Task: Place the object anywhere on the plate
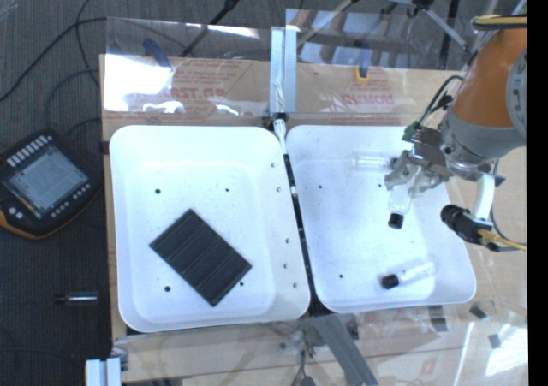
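So, gripper point(409, 175) sits over the right bin point(342, 230), well right of the plate point(200, 256). Clear vial point(397, 204) w/ black cap stands upright just under it, cap end down. Prob. lifted by its top end, but can't tell from this angle whether the gripper is spread or pinching it.

Plate lies flat and skewed in the left bin point(137, 162), bare, so the drop target is wide. Second vial point(409, 274) lies on its side, right of plate, near edge. Third vial point(368, 160) lies right of plate, far side.

My read: pick phase, transfer not started. Next move is a long carry left over the divider point(294, 196). Risk: marginal hold, vial slips mid-carry.
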You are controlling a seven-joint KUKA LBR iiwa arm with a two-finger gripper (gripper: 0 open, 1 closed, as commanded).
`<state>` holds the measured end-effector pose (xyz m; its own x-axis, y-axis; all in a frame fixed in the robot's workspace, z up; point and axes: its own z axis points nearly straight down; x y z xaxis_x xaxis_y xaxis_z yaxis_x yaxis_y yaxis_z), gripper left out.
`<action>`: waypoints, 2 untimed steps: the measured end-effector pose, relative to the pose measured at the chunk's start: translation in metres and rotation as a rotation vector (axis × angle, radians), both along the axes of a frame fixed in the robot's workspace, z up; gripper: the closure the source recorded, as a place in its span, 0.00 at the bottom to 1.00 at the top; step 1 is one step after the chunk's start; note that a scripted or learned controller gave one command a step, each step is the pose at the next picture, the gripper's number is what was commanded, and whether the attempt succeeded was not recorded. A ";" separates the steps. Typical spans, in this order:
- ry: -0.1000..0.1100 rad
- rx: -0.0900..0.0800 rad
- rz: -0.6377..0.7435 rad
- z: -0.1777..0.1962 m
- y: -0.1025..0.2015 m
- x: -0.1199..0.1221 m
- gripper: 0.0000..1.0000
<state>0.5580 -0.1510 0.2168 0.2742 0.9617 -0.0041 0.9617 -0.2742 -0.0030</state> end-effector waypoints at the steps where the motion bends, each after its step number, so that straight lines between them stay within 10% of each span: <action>1: 0.000 0.002 -0.031 -0.011 0.080 0.048 1.00; 2: -0.001 0.001 -0.083 0.070 0.201 0.059 1.00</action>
